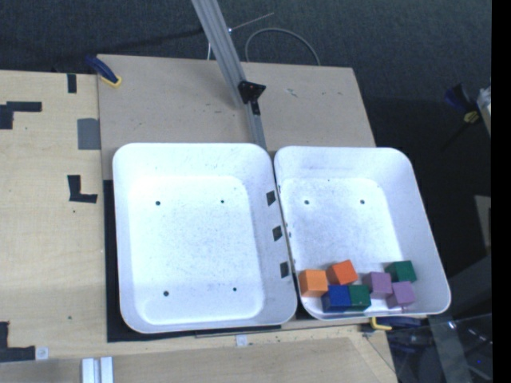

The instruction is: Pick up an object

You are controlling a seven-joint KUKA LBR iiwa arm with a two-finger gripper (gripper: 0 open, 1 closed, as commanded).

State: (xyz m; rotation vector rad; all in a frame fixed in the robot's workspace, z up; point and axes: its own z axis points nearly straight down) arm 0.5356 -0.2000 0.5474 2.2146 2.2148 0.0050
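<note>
Yellow clip thing (pixel 382 323) sits closest to the camera, hanging just off the near rim of the right bin (pixel 343 155). I'll use that bin as the reference for everything else.

Going left to right: the left bin (pixel 192 153) butts up against the right bin's left wall, and I can't spot anything to grab in it, just a few dark dots on the floor. Behind the seam between the two, a slanted aluminium rail (pixel 217 34) with a black bracket (pixel 251 92) runs away from the right bin's far left corner.

All the pickable stuff is inside the right bin, bunched along its near wall. Left to right in there:
- light orange block (pixel 314 281), nearest the bin's left wall
- blue block (pixel 338 297), touching it on the near side
- darker orange block (pixel 343 272), just behind the blue one
- green block (pixel 359 295), pressed against the blue one
- purple block (pixel 381 282)
- second purple block (pixel 403 294), right up by the near right corner
- dark green block (pixel 402 271), just behind that one

Progress-wise, I'd say the pick hasn't started. Every block is resting on the bin floor and nothing is lifted. As for the claw, I honestly can't tell whether it's spread or pinched on anything. So the whole job is left: approach, close on one block, lift. That tight clump looks awkward to me, and the light orange block at the end seems the easiest target.
</note>
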